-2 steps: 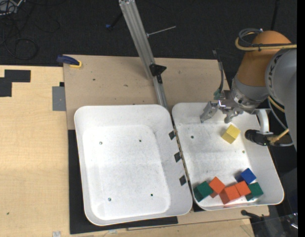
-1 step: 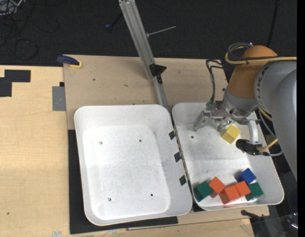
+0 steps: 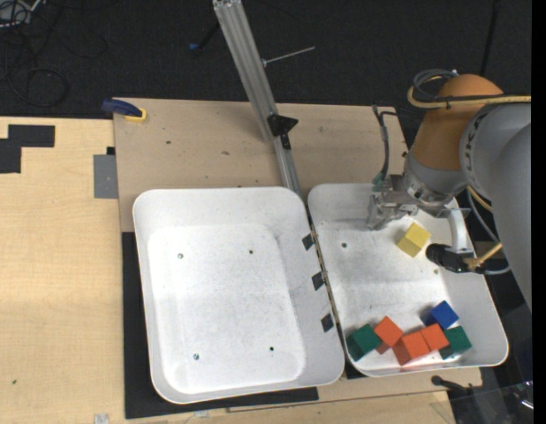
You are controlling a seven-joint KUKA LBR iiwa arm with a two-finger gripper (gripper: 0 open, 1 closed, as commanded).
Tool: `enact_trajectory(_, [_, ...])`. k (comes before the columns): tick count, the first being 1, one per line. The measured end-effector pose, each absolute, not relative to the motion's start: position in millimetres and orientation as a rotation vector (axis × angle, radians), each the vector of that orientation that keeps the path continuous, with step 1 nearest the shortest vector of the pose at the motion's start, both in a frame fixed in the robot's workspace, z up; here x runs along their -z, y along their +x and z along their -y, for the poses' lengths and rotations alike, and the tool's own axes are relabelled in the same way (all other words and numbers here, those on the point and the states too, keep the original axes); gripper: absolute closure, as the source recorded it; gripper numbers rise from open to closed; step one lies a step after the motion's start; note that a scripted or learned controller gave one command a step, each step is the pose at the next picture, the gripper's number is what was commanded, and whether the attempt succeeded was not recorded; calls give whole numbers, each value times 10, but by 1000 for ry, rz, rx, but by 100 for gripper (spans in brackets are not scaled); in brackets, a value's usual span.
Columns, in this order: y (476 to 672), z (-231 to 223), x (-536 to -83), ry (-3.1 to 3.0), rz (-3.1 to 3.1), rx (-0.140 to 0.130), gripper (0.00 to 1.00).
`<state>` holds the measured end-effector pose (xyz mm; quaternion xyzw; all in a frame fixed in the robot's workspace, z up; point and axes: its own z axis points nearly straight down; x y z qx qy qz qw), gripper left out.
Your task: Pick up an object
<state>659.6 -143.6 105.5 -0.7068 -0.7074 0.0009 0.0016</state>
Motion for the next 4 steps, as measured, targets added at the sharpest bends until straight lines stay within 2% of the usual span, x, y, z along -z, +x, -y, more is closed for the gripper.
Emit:
enact_trajectory(2, [6563, 1493, -2029, -2224, 2225, 3, 100])
enact_trajectory(3, [6566, 1497, -2151, -2221, 2222, 1, 100])
enact_trajectory(4, [6505, 1026, -2086, -2214, 2222, -2, 100])
